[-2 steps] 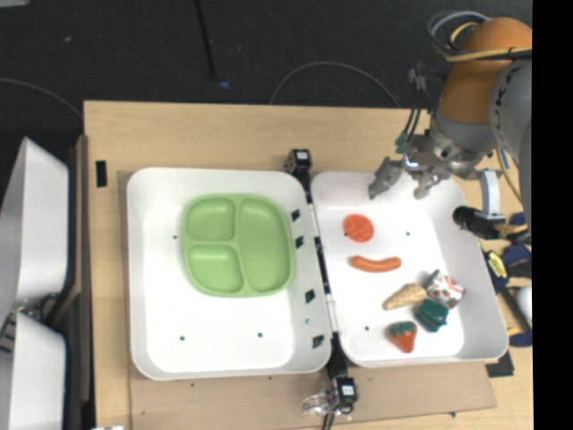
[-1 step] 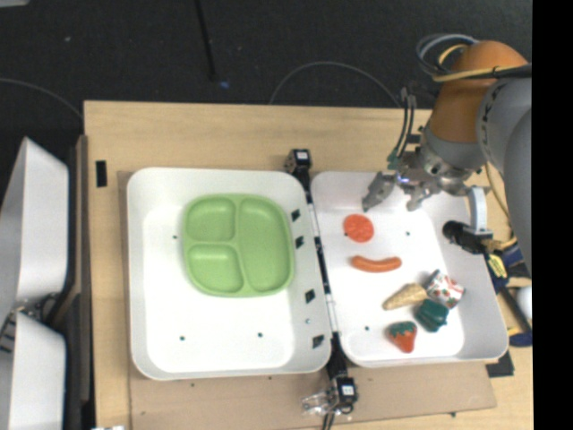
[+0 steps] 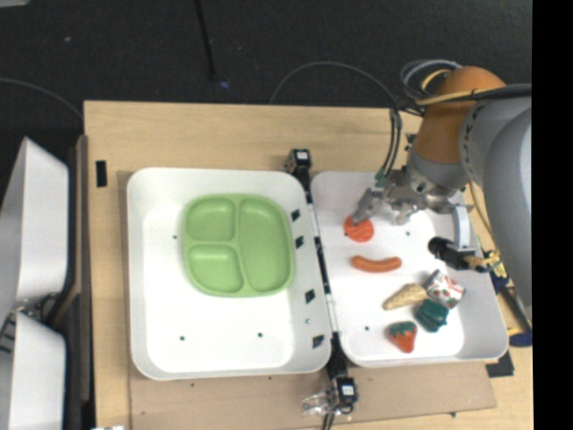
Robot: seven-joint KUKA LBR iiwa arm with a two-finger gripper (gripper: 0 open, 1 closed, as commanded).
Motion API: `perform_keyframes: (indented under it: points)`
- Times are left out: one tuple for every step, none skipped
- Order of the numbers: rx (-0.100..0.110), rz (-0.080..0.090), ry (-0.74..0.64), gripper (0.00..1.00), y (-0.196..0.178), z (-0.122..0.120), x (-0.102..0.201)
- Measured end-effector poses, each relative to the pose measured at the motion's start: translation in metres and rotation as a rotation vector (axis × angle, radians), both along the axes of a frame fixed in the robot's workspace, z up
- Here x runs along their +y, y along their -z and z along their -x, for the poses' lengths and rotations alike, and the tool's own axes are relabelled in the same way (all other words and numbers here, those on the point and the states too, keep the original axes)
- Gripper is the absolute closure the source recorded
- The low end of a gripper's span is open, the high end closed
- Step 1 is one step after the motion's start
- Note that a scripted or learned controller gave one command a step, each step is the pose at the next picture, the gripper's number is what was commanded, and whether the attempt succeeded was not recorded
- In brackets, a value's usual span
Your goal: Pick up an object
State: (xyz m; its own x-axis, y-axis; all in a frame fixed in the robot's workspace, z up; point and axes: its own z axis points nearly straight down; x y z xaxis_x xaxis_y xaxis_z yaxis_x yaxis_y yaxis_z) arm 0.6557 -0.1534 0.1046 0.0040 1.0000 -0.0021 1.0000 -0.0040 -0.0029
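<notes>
two white bins (image 3: 152, 348), one green plate (image 3: 238, 245), six toys (image 3: 376, 262)

A wooden bench (image 3: 224, 137) bears two shallow white bins side by side. In the left bin (image 3: 152, 330) lies a green plate (image 3: 238, 244) with three compartments (two small ones on its left, one long one on its right), set toward the bin's far half. A row of black clips (image 3: 315, 267) runs along the seam between the bins. Behind the bench, a dark floor (image 3: 134, 34) carries thin cables (image 3: 201, 25). White boxes (image 3: 40, 231) stand at the left edge.
</notes>
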Motion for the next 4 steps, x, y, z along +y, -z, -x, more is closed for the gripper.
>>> perform_keyframes:
  points:
    - [-0.009,0.001,0.001,1.00,-0.016,-0.002,-0.001]
    - [-0.008,-0.001,0.003,1.00,-0.059,-0.002,-0.004]
    - [-0.012,0.000,-0.003,1.00,-0.125,-0.003,-0.004]
    - [-0.008,-0.001,-0.007,1.00,-0.159,-0.004,-0.005]
